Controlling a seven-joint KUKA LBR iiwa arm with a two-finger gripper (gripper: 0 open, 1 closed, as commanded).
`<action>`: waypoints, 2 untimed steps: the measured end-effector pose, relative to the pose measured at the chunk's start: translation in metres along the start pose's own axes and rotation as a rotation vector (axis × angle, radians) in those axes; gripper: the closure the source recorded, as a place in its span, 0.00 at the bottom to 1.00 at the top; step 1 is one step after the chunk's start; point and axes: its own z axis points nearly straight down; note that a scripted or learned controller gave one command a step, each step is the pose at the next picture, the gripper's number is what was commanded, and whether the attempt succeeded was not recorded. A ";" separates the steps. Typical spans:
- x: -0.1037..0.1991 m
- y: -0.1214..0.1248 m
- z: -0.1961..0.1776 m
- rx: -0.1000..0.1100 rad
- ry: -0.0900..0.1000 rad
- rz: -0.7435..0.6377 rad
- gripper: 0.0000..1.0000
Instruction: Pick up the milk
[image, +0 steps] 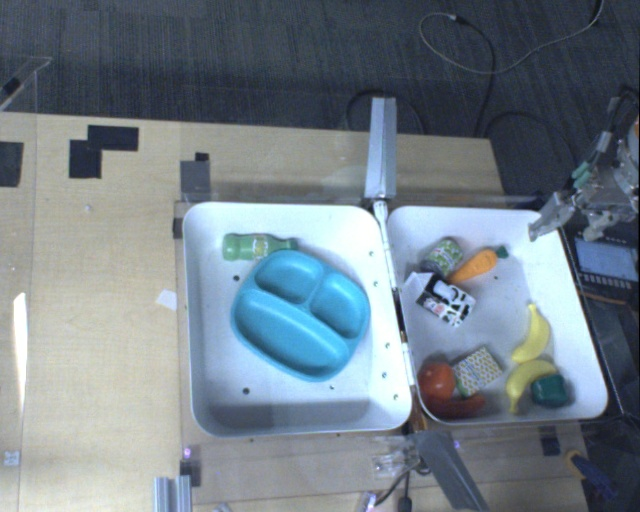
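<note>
The milk (443, 300), a small white carton with black patches, lay on its side near the middle of the right bin (570, 290), just below the can (441, 254) and the carrot (474, 264) and well apart from the arm. The gripper (585, 200) hung at the bin's upper right corner, by the rim, with nothing visible between its fingers; whether the claw stood wide or narrow could not be told at this size and blur. Judged from this layout, the task was at its start: the carton was not grasped or lifted, and the reach across the bin, the descent, the closing and the lift all remained to be done. Counted contents of the right bin: one milk, one can, one carrot, two bananas (533, 335), one tomato (437, 381), one patterned box (477, 369), one dark green item (549, 391) beside the lower banana, and a red piece (462, 406) under the tomato, too small to identify. The left bin (215, 400) held one blue divided plate (300, 313) and one green bottle (256, 245) lying just above it.
</note>
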 end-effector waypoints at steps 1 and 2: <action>0.086 0.025 0.152 -0.029 0.003 0.177 0.00; 0.104 -0.021 0.163 -0.056 -0.007 0.095 0.00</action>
